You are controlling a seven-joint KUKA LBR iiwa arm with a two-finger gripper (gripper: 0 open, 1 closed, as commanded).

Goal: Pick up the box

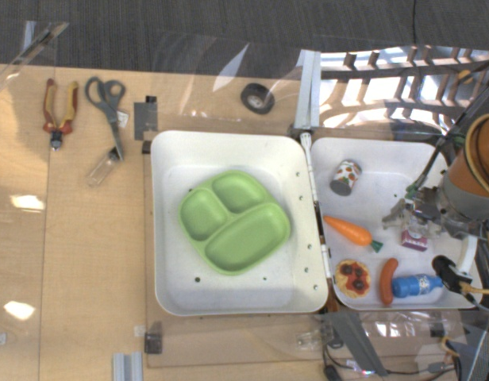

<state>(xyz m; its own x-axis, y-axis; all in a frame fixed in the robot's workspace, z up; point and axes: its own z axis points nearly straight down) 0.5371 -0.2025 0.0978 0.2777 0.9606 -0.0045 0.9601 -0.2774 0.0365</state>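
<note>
The box (414, 240) is small, purple and white, and lies in the right part of the right bin (379, 153). My gripper (420, 219) hangs directly over the box's far side, at the end of the grey arm with its orange band (476, 161). The arm's wrist hides part of the box's upper edge. Whether the box is touched or held cannot be made out.
In the right bin lie a toy carrot (352, 232), a small printed cup (345, 177), a pizza slice (354, 277), a red sausage (386, 281) and a blue bottle (415, 286). The left bin (173, 157) holds a green divided plate (235, 221). Pliers, scissors and a tape roll lie on the bench beyond.
</note>
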